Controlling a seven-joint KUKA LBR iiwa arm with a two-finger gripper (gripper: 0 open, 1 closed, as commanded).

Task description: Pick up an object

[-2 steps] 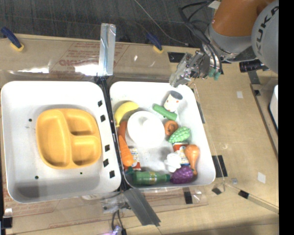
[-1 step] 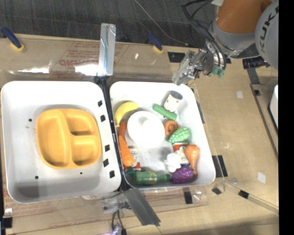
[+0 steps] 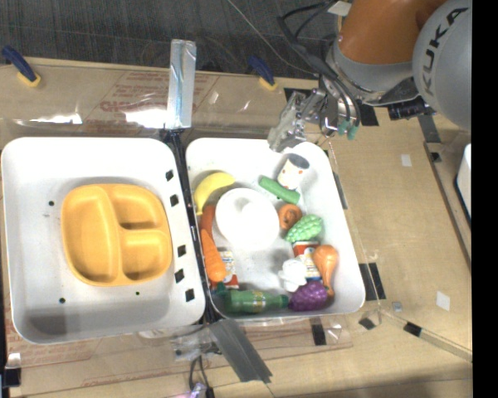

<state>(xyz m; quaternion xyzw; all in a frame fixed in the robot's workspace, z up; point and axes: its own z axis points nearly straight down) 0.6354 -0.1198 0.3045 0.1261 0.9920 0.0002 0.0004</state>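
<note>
While the grey arm point(image 3: 415, 31) with its orange band fills the upper right of the frame, the surface point(image 3: 398, 222) below carries 2 shallow white bins side by side. In the left half of the frame sits the left bin point(image 3: 25, 222), and it holds a yellow divided tray point(image 3: 116, 230) lying flat near its middle. Right of centre, the right bin point(image 3: 349, 255) is crowded with toy food. A white bowl point(image 3: 247, 215) rests near its middle, with a yellow banana point(image 3: 209, 187) touching its upper left edge. An orange carrot point(image 3: 213, 254) lies along the bin's left wall, and a dark green bottle point(image 3: 251, 300) lies on its side along the lower wall. At the lower right, purple grapes point(image 3: 309, 295) sit just beside an orange drumstick point(image 3: 325, 262). A green ridged vegetable point(image 3: 304, 229) lies above them, beside a small orange piece point(image 3: 290, 216). A white cup point(image 3: 295, 171) leans in the upper corner of this bin, touching a green stalk point(image 3: 279, 190). Smallest of all, the gripper point(image 3: 303, 123) hangs over the bin's upper rim, just above the cup; nothing shows between its fingers, and whether they are spread or closed cannot be told.
</note>
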